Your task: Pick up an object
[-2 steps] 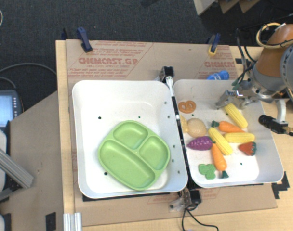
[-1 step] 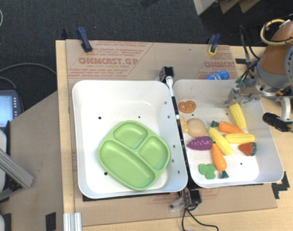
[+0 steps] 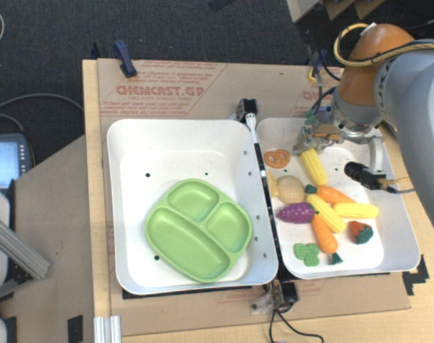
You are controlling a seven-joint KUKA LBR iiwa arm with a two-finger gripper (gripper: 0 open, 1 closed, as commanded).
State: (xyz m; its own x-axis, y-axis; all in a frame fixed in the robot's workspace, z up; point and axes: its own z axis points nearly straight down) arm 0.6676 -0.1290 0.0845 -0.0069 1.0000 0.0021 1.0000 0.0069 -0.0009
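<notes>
I am watching the arm (image 3: 399, 70) reaching in over the far end of the right bin (image 3: 395, 252), and I am using the upright corn cob (image 3: 314, 165) as my landmark. The gripper (image 3: 318, 136) is hanging just above the top of that cob, and I cannot tell whether it is open or closed, because the wrist is covering it from this angle. Nothing is visibly being held, so I am judging the pick as not yet made. The cob is lying nearest the tool, which probably makes it the target. The rest of the toy food is crowding together just below it: a pretzel (image 3: 277, 158) to its left, a pale potato (image 3: 290, 188) and purple grapes (image 3: 296, 212) below-left, carrots (image 3: 325, 234) and more corn (image 3: 355, 210) below. That crowding is leaving little room for a clean approach. Well to the cob's left, the green divided plate (image 3: 197, 229) is sitting in the left bin (image 3: 131, 141), likely waiting as a drop spot.
</notes>
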